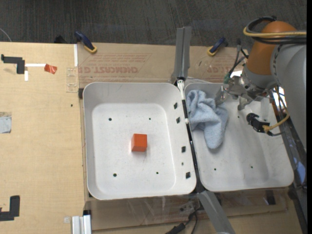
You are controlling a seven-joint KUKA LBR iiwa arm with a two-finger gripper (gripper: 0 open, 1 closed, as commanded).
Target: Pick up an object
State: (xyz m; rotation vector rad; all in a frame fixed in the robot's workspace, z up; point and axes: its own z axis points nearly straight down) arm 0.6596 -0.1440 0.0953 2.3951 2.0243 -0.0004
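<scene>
Cloth [207, 118], pale blue and crumpled, lay in the right bin [253, 174] against the divider, with the gripper [229, 95] just beside its upper right edge; whether the gripper was spread or closed could not be told. A grasp risked snagging one loose fold and slipping. The orange block [139, 143] sat well apart in the left bin [97, 130].

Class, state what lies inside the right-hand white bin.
A crumpled light blue cloth lies in the right-hand shallow white bin, toward its left wall. Whatever is under the cloth is covered.
</scene>
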